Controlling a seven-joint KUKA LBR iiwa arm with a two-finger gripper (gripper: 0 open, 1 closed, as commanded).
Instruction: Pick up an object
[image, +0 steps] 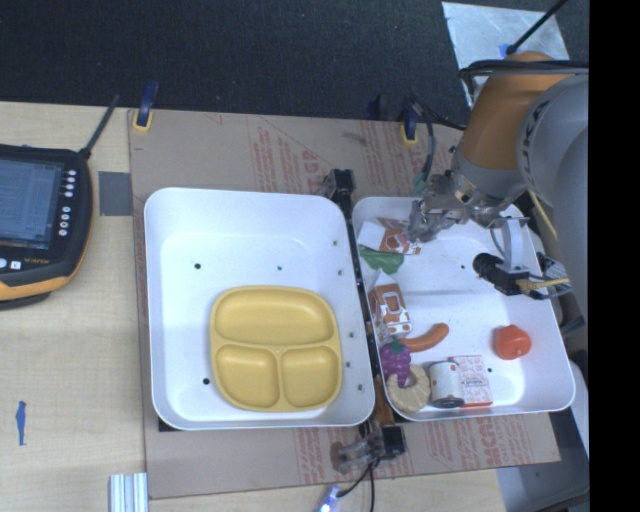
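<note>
- Camera view: gripper (428, 222) sits low over the far-left corner of the right bin (530, 385), right at a small white-and-brown packet (397, 241); jaws too blurred and crowded, cannot tell wide or narrow, nothing clearly held.
- Packet likely light, flat, a bit crinkly; probably slides on the smooth bin floor. Best pinched across its short edges.
- Green leaf piece (383, 260) is just beside it, soft-looking toy; risk of catching both.
- Other picks: sausage (424, 337), red tomato-like thing (512, 342), grapes (396, 360), small can (446, 384), all look like light plastic or small packs.
- Surface: glossy white, shallow walls; corner is tight against the bin wall.
- Left bin (180, 330) holds a yellow divided tray (277, 347), with open floor around it.
</note>
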